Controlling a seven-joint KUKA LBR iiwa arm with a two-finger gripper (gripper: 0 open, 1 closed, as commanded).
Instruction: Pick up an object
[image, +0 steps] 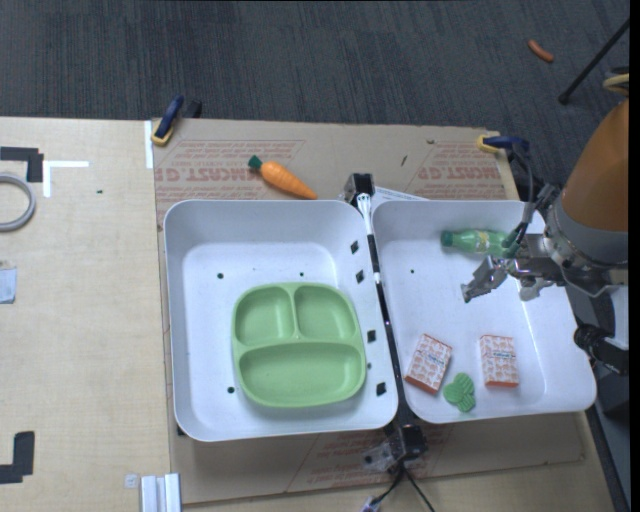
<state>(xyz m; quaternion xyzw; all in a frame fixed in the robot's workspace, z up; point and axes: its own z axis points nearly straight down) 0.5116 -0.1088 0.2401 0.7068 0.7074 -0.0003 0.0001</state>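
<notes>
Overhead, the grey arm with its orange band comes in from the right edge and bends down over the right bin (560, 395). Its gripper (478, 288) hangs low above the upper middle of that bin, fingers spread apart and slanting down to the left, with nothing between them. Just above and left of the fingertips lies a green bottle (476, 240), on its side near the bin's far wall, close to the gripper but not held.

Lower in the same bin sit two small orange-and-white boxes (429, 362), one left and one right (498, 360), with a little green leafy toy (461, 392) between them near the front wall.

The left bin (190, 300) holds a green divided plate (298, 344), three compartments facing up. Both bins rest side by side on a sheet of brown cardboard (230, 165) laid over a pale wooden bench (80, 330). A toy carrot (283, 177) lies on the cardboard behind the left bin. Blue clamps (168, 119) grip the cardboard's far corners. Beyond the bench stretches dark grey carpet (330, 55).
</notes>
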